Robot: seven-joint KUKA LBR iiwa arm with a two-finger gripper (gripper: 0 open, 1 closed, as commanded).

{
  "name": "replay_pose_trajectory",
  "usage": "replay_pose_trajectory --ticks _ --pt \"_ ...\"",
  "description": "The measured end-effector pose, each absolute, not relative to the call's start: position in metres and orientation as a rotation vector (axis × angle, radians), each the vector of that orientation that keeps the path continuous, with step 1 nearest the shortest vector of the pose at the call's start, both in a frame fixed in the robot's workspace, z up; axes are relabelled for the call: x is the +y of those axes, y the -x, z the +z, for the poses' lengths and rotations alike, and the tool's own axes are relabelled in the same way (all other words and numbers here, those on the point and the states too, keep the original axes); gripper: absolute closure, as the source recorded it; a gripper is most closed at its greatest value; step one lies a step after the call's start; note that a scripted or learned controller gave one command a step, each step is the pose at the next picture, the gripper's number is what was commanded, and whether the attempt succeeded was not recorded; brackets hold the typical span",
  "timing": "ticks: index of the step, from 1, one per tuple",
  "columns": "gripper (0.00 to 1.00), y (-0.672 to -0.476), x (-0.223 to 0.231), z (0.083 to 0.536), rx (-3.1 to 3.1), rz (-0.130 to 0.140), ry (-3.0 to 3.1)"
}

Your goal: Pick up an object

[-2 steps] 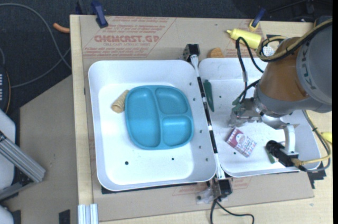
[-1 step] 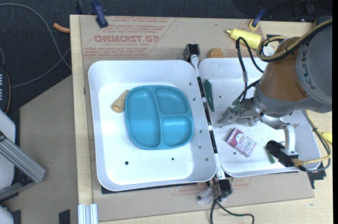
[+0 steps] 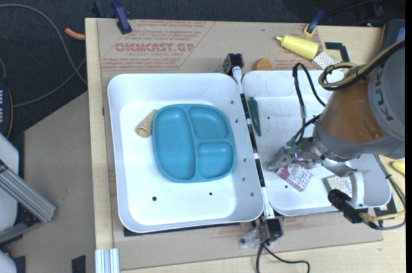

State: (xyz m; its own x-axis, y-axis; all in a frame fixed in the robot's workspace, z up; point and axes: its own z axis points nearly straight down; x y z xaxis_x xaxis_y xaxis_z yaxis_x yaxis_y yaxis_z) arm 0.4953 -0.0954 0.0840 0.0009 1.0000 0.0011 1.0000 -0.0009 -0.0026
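Fingers of the gripper (image 3: 288, 159) point down-left into the right bin (image 3: 277, 90); we cannot tell whether they are spread or closed, since the metal tips blur into one grey cluster. Just beside them, toward the bin's near wall, lies a small flat packet (image 3: 297, 178) with pink print, seemingly touching or nearly touching the tips. We see nothing clearly between the fingers, so we judge the pick not yet secured. Beyond the fingers, against the wall shared by the bins, rests a dark green strip (image 3: 254, 116). Farther off, in the left bin (image 3: 129, 201), sit a blue divided plate (image 3: 193, 141) and a tan cone-shaped piece (image 3: 146, 123). We judge three risks: a flat packet offers little edge, so closing fingers may slide over it; a push could shove it aside; the cable (image 3: 300, 98) looped over the wrist could snag.
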Motion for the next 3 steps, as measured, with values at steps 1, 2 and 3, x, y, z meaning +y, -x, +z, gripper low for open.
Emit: replay_pose_trajectory --ticks 1,2,3 --pt "1.00 -0.496 -0.095 0.094 -2.220 -0.001 2.222" --pt "0.00 -0.496 -0.095 0.094 -2.220 -0.001 2.222" --pt "0.00 -0.576 -0.141 0.101 -2.223 0.000 2.223"
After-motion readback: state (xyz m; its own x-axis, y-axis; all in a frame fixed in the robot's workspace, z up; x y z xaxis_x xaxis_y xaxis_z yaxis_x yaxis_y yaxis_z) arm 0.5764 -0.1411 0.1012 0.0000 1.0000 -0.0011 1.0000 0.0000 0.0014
